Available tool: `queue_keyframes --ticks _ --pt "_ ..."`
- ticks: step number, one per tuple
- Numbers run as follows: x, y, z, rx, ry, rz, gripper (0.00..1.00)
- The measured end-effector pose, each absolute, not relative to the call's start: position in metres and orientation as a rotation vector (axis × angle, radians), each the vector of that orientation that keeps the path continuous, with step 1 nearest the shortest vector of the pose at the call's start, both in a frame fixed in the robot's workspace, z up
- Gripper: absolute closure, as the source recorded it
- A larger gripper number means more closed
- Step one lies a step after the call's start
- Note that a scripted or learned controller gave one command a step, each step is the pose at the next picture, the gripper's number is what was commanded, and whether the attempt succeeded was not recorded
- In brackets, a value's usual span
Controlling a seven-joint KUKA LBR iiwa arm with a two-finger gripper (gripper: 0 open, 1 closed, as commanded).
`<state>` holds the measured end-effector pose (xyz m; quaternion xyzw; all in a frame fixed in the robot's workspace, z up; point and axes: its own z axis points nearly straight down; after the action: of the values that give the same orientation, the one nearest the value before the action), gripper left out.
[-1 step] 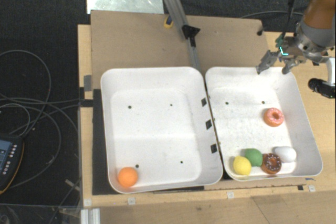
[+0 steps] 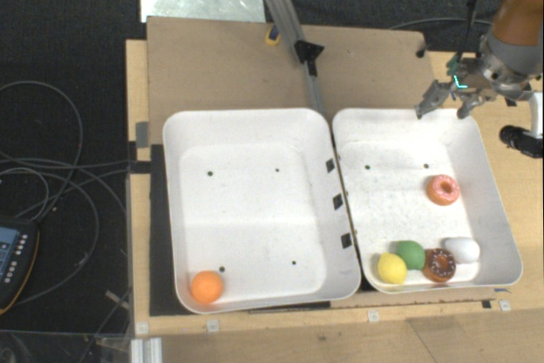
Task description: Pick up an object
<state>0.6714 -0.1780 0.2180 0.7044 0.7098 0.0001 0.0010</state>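
Observation:
My gripper (image 2: 444,104) hangs over the far rim of the right bin (image 2: 399,119), open, with nothing between its two spread fingers. Well below it in that bin lies a pink frosted donut (image 2: 442,190). Along the near edge of the same bin sit a yellow ball (image 2: 392,268), a green ball (image 2: 410,253), a chocolate sprinkled donut (image 2: 439,265) and a white egg-like object (image 2: 461,250). An orange ball (image 2: 206,286) rests in the near left corner of the left bin (image 2: 246,127).
A grey camera pole (image 2: 280,0) slants across the cardboard backing behind the bins. Black clips (image 2: 337,201) sit along the seam between the two bins. Cables and a handheld pendant (image 2: 15,255) lie on the floor at left.

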Motion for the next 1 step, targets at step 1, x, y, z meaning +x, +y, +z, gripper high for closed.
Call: queue_keyframes --ticks 1 --pt "0.6628 -0.1727 0.1688 2.217 2.227 -0.001 0.00"
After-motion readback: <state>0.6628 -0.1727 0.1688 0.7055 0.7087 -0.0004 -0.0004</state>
